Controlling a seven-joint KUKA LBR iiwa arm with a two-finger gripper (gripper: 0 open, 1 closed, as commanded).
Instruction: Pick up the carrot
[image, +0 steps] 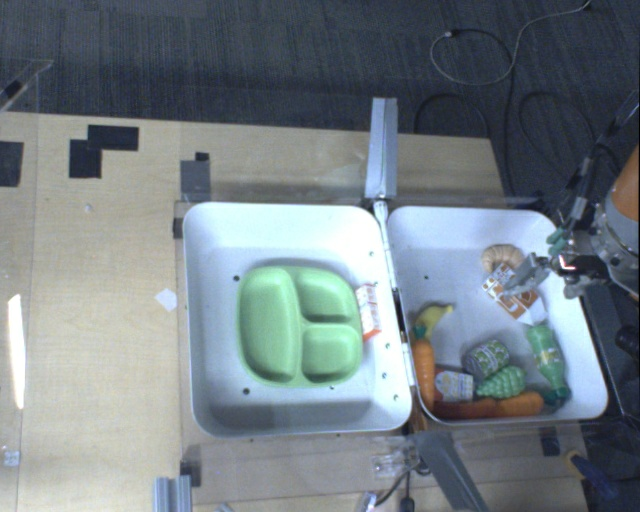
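An orange carrot (519, 404) with a green end lies along the front wall of the right bin (470, 232). A second orange, carrot-like piece (424, 368) lies along that bin's left wall. My gripper (556, 266) hangs at the bin's right side, above a small printed packet (511, 291). It is well behind the carrot and apart from it. Nothing orange is at the gripper.
Around the carrot lie a red piece (465, 409), a green bumpy toy (503, 382), a can (487, 356), a small box (453, 383) and a green bottle (547, 353). A croissant (499, 257) and a yellow piece (434, 318) lie farther back. The left bin (210, 330) holds a green divided tray (298, 323).
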